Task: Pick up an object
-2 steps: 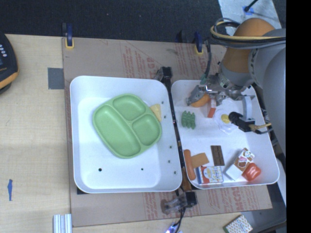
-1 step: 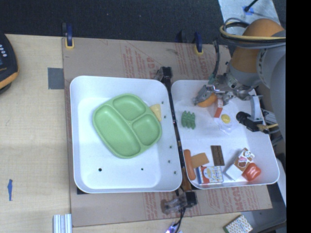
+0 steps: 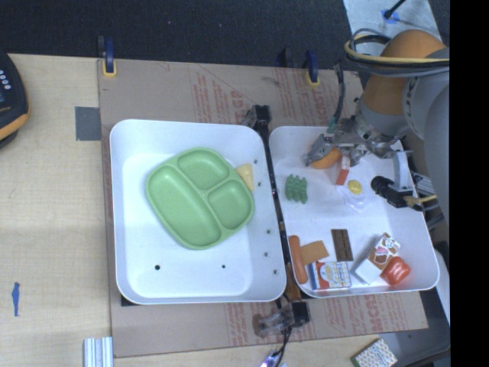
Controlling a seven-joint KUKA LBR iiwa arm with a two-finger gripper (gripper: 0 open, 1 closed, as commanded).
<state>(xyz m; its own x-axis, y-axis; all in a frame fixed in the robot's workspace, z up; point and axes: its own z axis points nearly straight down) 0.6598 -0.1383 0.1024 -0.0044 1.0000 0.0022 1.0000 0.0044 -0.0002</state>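
My gripper [image 3: 334, 150] is low over the far end of the right bin [image 3: 428, 239], reaching in from the right. An orange piece [image 3: 328, 160] lies directly under it, partly hidden by the gripper's metal parts. A small red-orange stick [image 3: 342, 177] sits just in front of the gripper, and a small yellow round piece [image 3: 354, 186] lies a little to its right. A green knobbly toy [image 3: 296, 189] rests to the gripper's left, near the bin's left wall.
At the right bin's near end lie a brown block [image 3: 341, 245], an orange flat piece [image 3: 311, 252], a sausage [image 3: 296, 260], small boxes [image 3: 336, 274] and a red item [image 3: 396, 270]. The left bin [image 3: 137, 277] bears a green divided plate [image 3: 200, 197], with a yellow piece [image 3: 244, 176] at its edge.
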